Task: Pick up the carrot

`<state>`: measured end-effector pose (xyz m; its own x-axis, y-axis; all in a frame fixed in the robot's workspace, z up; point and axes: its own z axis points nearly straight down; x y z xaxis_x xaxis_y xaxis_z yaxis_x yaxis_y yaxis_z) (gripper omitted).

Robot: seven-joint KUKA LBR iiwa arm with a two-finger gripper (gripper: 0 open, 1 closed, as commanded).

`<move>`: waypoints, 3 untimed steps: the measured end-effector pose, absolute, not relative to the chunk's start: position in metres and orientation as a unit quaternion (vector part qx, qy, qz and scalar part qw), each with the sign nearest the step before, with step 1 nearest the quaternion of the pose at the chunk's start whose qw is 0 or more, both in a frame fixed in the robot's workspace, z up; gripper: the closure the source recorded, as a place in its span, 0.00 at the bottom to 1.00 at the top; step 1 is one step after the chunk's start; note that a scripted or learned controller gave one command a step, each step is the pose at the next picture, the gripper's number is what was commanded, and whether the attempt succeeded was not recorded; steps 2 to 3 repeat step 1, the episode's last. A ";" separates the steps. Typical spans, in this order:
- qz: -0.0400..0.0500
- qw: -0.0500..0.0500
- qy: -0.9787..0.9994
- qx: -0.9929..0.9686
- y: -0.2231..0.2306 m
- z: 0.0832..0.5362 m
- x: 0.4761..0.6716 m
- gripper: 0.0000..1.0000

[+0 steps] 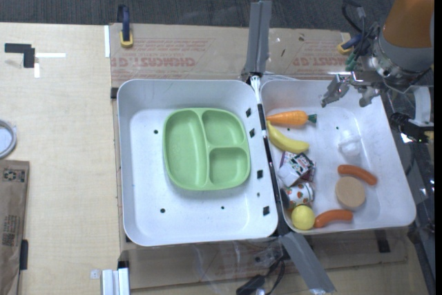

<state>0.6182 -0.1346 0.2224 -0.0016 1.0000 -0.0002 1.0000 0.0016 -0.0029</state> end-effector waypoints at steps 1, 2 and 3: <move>0.002 0.001 -0.550 -0.835 -0.125 0.206 0.604 0.00; 0.002 0.001 -0.550 -0.835 -0.125 0.206 0.604 0.00; 0.002 0.001 -0.550 -0.835 -0.125 0.206 0.604 0.00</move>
